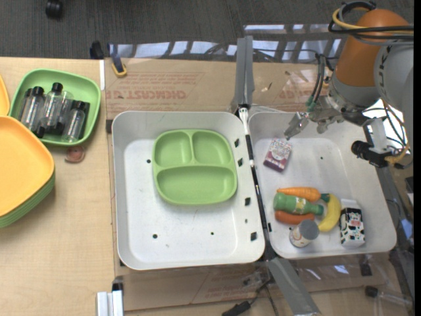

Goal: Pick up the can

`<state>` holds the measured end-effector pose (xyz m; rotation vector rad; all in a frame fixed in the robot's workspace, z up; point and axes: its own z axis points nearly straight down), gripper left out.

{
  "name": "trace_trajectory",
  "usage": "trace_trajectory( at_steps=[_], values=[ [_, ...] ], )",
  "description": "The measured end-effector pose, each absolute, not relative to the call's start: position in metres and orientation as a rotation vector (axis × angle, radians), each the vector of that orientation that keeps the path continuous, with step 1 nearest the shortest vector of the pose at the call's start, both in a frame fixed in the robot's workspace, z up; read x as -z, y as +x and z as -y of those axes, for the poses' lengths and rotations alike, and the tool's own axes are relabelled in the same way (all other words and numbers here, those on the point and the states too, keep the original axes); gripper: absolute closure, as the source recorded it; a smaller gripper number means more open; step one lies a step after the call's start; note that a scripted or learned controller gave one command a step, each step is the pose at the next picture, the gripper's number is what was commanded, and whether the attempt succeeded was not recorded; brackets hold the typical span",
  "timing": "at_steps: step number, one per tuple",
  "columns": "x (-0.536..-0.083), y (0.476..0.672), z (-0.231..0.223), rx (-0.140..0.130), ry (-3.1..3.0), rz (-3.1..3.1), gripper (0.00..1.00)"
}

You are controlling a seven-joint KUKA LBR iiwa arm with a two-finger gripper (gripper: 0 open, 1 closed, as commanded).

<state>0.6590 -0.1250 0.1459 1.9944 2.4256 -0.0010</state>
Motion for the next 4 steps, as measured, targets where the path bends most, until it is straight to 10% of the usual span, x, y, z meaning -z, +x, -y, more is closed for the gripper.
trace_trajectory(
  at_steps=[1, 2, 3, 4],
  values=[
    [-0.098, 0.633, 0.118, -0.008, 1.878, -2.507, 0.00],
    [-0.098, 0.553, 0.154, -0.005, 1.933, -2.466, 0.00],
    [-0.107, 0.554, 0.153, -0.011, 1.937, -2.464, 1.00],
    [-0.099, 0.543, 0.131, -0.010, 2.209, -2.213, 1.00]
  ],
)
